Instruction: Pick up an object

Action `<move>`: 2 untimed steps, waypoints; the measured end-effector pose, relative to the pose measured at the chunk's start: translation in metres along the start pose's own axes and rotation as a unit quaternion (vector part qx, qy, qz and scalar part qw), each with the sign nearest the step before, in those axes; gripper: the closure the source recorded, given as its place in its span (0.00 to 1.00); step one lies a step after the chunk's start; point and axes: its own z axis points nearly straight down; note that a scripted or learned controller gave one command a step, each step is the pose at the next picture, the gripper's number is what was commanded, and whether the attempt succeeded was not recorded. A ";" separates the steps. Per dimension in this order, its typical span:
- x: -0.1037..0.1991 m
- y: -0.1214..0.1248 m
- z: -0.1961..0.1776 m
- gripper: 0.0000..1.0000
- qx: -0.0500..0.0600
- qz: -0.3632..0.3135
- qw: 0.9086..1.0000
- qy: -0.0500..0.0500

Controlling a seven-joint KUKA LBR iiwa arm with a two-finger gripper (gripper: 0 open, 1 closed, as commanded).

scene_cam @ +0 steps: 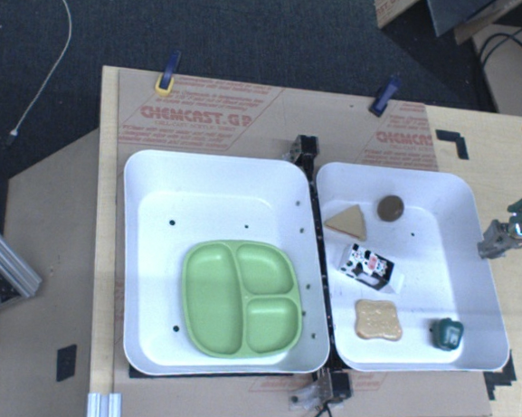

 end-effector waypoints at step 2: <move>0.109 0.020 0.016 1.00 0.005 -0.002 1.000 0.003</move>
